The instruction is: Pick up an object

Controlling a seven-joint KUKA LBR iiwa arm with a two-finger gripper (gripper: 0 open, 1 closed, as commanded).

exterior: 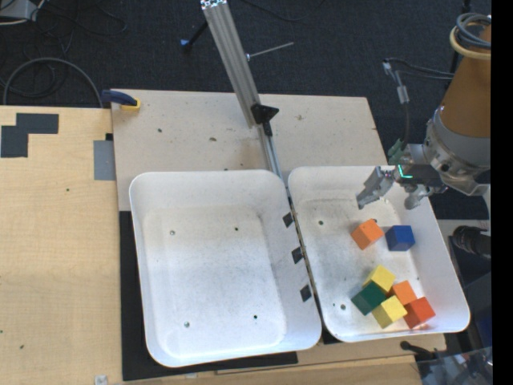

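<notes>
Blocks of small coloured cube form, apparently wood or hard plastic, lay in the right-hand shallow white bin (453,283). An orange cube (368,233) sat near the bin's centre, with a blue cube (400,237) just beside it at 3 o'clock. A tight cluster lay toward 5 o'clock from these: a yellow cube (382,278), a dark green cube (369,297), a second yellow cube (389,311), a second orange cube (404,291) and a red cube (419,312), touching or nearly so. The two-finger gripper (395,191) hovered at roughly 1 o'clock from the orange cube, above the bin floor, with its fingers (373,189) spread apart and nothing between them. The left-hand shallow white bin (144,215) stood alongside, the two rims meeting. In my judgement the cubes would be light, rigid and not fragile, with flat faces that offer firm purchase; smooth paint may allow some slip. The first orange cube and the blue one appeared the best candidates, standing free of the cluster; hold should be taken across two opposite flat faces, not corners. The clustered cubes risked being jostled by a descending finger.
</notes>
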